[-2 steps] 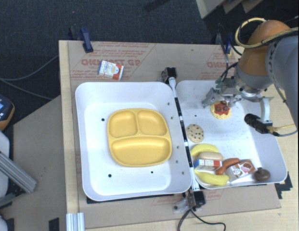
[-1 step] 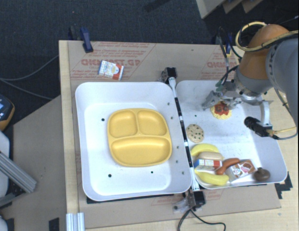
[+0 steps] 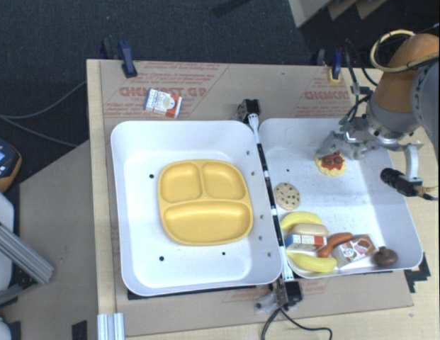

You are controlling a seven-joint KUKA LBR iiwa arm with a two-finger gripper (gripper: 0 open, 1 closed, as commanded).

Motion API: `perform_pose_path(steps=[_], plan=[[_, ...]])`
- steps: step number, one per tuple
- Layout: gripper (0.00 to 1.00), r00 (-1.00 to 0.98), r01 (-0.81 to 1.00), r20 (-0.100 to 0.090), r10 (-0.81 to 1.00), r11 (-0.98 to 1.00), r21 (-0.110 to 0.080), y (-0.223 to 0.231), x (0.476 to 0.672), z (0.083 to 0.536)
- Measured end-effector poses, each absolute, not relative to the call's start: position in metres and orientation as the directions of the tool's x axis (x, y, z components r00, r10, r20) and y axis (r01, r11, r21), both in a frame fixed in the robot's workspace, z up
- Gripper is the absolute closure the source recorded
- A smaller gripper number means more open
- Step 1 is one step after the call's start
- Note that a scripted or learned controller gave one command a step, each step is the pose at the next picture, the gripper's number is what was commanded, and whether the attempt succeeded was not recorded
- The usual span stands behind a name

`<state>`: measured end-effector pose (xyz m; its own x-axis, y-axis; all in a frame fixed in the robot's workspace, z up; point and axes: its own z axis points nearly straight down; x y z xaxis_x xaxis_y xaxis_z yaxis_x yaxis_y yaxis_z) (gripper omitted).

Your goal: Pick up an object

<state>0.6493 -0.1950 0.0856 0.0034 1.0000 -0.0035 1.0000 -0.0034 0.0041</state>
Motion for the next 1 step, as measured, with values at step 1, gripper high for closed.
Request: perform_pose_path(steps=[1], plan=[[0.0,0.0,1.0,0.002,1.0,0.0,-0.004,-0.1592,0.6112,0.0846]])
